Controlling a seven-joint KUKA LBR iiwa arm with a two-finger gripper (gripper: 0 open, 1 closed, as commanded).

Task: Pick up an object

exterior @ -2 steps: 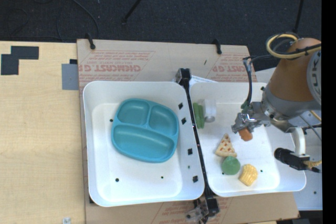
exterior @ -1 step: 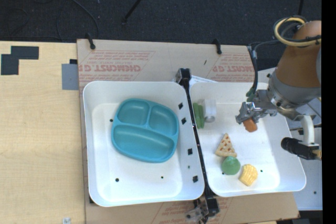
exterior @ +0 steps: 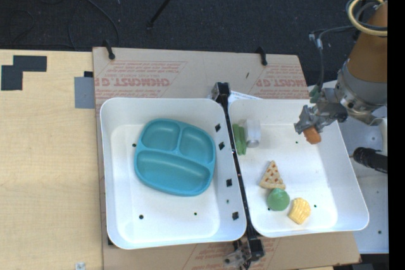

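My gripper [exterior: 310,126] hangs over the upper right part of the right bin [exterior: 350,181]. A small orange object [exterior: 312,135] sits between its fingertips and sticks out below them, so the gripper is shut on it. Lower in the same bin lie a tan waffle-patterned wedge [exterior: 272,176], a green ball [exterior: 278,200] and a yellow corn-like piece [exterior: 299,210]. A green strip [exterior: 239,138] and a small pale cylinder [exterior: 253,133] rest near the bin's left wall.
The left bin [exterior: 120,199] holds a blue divided plate [exterior: 176,156]. A black divider [exterior: 231,161] runs between the two bins. The arm's grey and orange wrist [exterior: 367,66] rises at the right edge. Brown cardboard lies under both bins.
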